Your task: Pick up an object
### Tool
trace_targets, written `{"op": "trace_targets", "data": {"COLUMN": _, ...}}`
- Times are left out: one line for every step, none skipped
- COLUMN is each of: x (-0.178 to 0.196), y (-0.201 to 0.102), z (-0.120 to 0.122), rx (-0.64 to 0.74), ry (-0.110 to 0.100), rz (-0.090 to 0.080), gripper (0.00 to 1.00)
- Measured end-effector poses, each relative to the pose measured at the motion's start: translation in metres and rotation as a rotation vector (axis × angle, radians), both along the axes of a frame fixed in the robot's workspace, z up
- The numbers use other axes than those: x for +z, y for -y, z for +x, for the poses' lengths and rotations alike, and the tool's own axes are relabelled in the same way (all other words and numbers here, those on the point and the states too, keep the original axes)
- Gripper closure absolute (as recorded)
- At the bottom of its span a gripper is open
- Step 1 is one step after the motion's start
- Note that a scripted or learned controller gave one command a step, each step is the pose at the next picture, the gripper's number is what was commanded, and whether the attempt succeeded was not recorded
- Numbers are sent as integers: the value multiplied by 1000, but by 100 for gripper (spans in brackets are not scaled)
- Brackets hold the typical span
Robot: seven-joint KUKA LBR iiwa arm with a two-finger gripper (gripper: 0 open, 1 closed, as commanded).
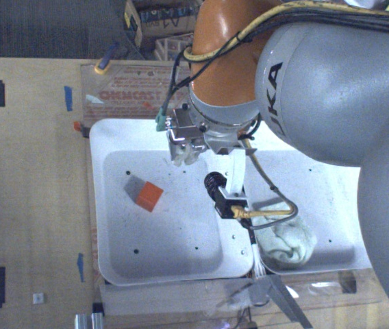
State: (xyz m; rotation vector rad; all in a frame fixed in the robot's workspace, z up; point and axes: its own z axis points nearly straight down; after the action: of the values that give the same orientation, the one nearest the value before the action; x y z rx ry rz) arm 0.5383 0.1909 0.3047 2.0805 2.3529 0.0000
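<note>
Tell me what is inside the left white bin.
The left bin holds an orange block touching a small grey piece. The end effector hangs over its far part, and the arm covers the far right corner.

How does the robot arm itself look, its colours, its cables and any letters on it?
The arm is smooth, rounded grey with a broad orange band above the wrist. Black letters, partly visible, stand on the grey shell. Yellow and black cables run along it. The pincer is small, metallic and pale.

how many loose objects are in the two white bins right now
2: an orange block in the left bin, and a crumpled white cloth in the right bin. The arm may hide others.
</note>
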Motion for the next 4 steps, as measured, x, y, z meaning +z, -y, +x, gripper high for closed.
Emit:
{"op": "trace_targets", "data": {"x": -14, "y": -15, "z": 61, "rx": 145, "ry": 2, "rz": 0, "gripper": 100}}
{"op": "trace_targets", "data": {"x": -3, "y": -17, "z": 61, "rx": 149, "ry": 7, "rz": -1, "gripper": 100}}
{"op": "trace_targets", "data": {"x": -33, "y": -14, "z": 20, "rx": 253, "ry": -3, "rz": 0, "gripper": 100}}
{"op": "trace_targets", "data": {"x": -88, "y": -19, "z": -37, "rx": 87, "ry": -3, "rz": 0, "gripper": 100}}
